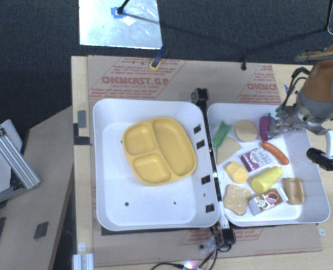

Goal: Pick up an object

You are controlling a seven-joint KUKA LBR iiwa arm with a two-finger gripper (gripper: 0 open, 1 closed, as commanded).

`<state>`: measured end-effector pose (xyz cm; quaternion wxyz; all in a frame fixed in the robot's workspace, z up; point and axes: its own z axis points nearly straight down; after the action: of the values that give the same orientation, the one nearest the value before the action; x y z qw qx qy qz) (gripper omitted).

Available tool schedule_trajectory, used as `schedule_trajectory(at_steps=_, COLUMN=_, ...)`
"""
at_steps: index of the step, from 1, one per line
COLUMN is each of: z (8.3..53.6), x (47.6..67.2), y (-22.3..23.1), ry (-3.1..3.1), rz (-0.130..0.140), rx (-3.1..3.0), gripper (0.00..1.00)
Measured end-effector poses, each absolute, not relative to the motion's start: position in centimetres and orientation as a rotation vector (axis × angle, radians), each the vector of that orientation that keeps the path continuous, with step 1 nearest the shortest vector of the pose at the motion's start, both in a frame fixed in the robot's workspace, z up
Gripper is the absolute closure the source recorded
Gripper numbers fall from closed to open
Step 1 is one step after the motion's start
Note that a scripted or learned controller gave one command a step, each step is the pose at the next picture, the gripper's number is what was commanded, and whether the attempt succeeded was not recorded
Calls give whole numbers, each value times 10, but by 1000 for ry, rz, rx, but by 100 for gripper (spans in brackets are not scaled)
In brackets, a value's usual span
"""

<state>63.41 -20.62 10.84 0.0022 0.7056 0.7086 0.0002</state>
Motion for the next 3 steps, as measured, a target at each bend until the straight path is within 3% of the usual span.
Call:
schedule_trajectory(at_steps=2, z=229, x=637, y=-203, ry=2222, rz=7, rx=2209, gripper=100)
schedule_trajectory(at_steps=3, z=237, x=625, y=-157, ry=2230, rz=4, rx=2210, gripper=100)
